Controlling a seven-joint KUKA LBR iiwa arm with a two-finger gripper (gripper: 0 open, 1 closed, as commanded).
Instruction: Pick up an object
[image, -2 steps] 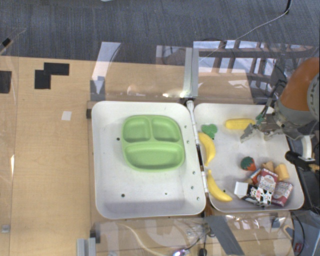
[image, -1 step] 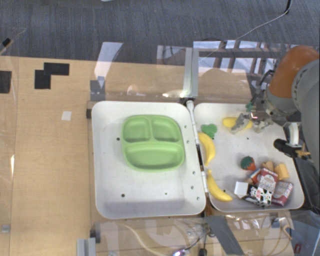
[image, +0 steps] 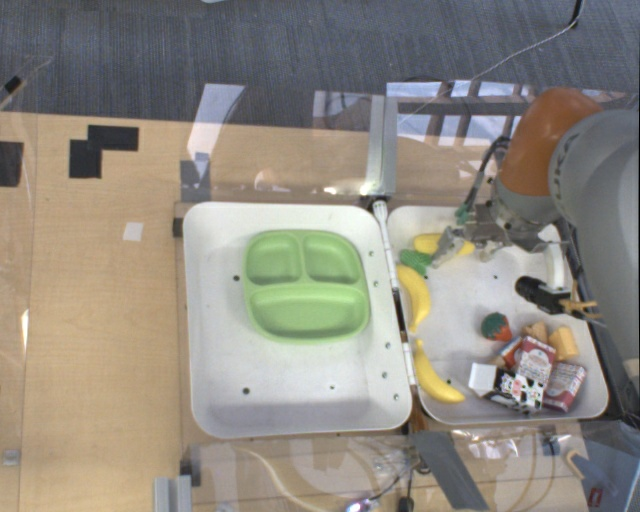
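Observation:
My gripper (image: 452, 243) hangs low over the far left part of the right bin (image: 470, 290), right next to a small yellow piece (image: 428, 243) and a green item (image: 414, 261). I cannot tell whether it touches either one. A banana (image: 414, 295) lies along the bin's left wall, and a second banana (image: 438, 376) lies near the front left corner. A red and green strawberry-like toy (image: 494, 325) sits mid-bin. Nothing visibly hangs from the gripper.
The left bin (image: 215, 390) holds a green divided plate (image: 304, 284). At the right bin's front right are a red carton (image: 536, 354), a black-and-white patterned carton (image: 517, 388), a white cube (image: 482, 377), a pinkish carton (image: 568, 386) and a tan piece (image: 563, 341).

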